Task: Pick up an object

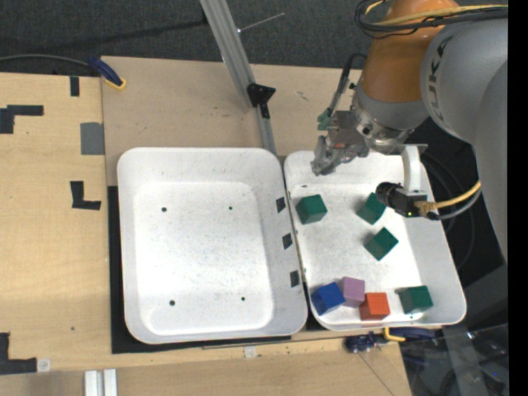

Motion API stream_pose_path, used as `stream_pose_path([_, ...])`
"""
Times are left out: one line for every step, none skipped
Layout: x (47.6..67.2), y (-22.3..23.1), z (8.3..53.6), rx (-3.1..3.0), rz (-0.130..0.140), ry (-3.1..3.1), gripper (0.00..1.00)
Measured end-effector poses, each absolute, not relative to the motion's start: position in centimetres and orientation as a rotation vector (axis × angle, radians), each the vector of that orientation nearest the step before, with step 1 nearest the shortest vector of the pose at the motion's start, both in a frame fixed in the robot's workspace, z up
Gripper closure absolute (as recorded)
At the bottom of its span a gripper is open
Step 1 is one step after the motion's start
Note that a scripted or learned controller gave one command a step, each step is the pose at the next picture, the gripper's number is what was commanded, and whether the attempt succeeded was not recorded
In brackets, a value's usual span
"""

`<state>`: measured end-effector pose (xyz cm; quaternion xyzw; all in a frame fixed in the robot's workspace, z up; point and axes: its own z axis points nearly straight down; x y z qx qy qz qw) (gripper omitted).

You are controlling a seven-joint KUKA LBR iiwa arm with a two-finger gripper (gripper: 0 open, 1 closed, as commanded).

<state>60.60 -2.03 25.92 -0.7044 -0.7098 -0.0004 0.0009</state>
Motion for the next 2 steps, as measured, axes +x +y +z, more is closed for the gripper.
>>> stream_pose_path([60.9,3.3,23.9,-2.212,0.003,-2.226,1.00])
stream_pose_path([61.5,8.7,24.5,-2.212,-0.001,-2.229,1.00])
